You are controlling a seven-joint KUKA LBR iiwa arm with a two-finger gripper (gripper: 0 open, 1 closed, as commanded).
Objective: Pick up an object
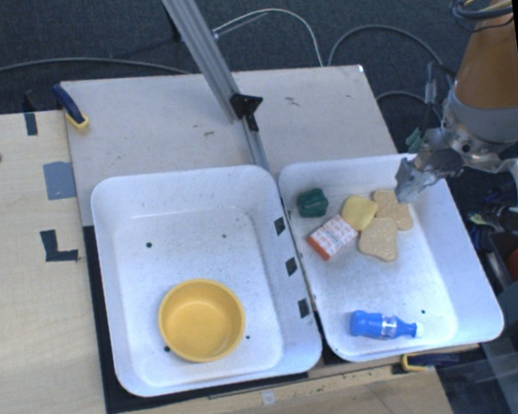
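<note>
Objects untouched in right bin (455, 261): nothing lifted yet. Gripper (409, 181) poised at upper right, above biscuits (386, 222); fingers' state indiscernible.

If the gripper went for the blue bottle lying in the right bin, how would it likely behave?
The blue bottle lies on its side, so a nudge would probably roll it across the right bin. It looks like small plastic, likely light. Its rounded body may slip from a two-finger pinch unless gripped across its width.
</note>
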